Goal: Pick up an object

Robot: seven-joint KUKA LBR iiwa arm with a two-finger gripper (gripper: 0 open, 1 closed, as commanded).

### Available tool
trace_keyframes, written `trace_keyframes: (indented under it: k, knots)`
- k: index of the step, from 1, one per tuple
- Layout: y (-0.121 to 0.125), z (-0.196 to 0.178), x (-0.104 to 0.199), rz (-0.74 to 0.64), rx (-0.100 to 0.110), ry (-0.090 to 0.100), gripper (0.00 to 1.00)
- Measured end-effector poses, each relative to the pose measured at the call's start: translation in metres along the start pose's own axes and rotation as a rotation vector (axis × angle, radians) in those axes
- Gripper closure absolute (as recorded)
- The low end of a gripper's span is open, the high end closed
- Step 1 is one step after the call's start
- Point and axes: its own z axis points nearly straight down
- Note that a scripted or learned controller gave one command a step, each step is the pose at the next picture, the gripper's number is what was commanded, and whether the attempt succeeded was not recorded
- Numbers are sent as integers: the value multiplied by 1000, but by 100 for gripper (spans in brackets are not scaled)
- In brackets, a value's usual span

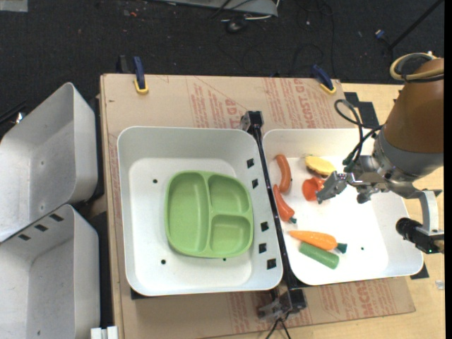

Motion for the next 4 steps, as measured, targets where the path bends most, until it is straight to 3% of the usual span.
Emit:
trace_keyframes:
  k: [1, 4]
  knots:
    - [2, -6, 0, -2, -12, -2, 0]
    - [1, 141, 8, -1, -8, -1, 0]
